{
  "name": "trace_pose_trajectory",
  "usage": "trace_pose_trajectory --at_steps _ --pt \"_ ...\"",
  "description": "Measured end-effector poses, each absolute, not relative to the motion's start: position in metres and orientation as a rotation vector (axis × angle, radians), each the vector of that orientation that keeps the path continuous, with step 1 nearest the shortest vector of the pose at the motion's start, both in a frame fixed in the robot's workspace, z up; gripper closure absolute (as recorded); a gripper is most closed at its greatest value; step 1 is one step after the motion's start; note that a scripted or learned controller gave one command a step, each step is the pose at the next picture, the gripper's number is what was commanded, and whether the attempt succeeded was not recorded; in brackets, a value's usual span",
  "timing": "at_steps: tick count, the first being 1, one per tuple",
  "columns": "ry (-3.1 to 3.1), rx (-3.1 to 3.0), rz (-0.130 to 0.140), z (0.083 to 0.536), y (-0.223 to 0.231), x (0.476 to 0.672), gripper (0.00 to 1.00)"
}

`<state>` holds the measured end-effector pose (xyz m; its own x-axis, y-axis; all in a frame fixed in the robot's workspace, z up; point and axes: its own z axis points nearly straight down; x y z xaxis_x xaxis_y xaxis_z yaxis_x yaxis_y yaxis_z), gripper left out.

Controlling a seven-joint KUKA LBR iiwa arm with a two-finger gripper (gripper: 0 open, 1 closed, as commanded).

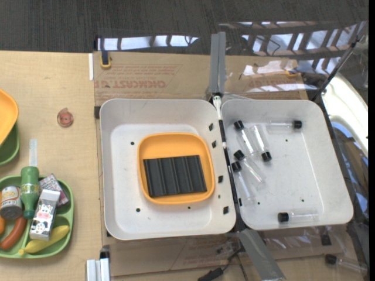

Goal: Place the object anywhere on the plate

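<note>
On the worktop, the right bin (328, 168) holds one clear, black-capped tube (299, 216) by its near wall and more tubes (253, 139) farther back. In the left bin (120, 174), a yellow plate (176, 141) carries a dark ribbed block (176, 176). Whether the hand is open or closed cannot be told.

A pale, curved stretch of the arm (347, 105) along the camera view's far right edge
</note>
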<state>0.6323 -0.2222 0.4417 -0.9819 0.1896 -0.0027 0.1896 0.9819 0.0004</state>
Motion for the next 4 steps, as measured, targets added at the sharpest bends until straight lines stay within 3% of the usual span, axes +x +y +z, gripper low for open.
trace_pose_trajectory --at_steps 2,3,4 --pt "3.046 -0.747 0.0 0.442 -0.219 0.66 0.0" --pt "2.746 -1.516 0.002 0.427 -0.222 0.66 0.0" --pt "2.468 -1.936 0.001 0.441 -0.221 0.66 0.0"
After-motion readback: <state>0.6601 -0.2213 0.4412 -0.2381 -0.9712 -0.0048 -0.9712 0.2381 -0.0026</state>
